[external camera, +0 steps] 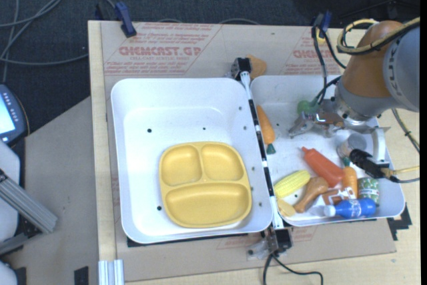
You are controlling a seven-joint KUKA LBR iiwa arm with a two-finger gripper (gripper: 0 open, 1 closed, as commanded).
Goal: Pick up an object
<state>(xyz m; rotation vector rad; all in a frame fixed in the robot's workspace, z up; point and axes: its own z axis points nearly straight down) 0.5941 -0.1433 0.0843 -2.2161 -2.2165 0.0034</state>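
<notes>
Gripper [308, 123] hovers over right white bin [283, 91], fingers' state unclear; risk: misses orange carrot-shaped toy [265, 126] by bin wall, grabs nothing.

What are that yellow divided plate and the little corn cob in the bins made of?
The yellow three-compartment plate looks like moulded plastic: one even colour, soft sheen, rounded ridges. The small yellow corn cob seems to be a plastic toy, with a uniform colour and a smooth gloss, though it's small to judge.
</notes>
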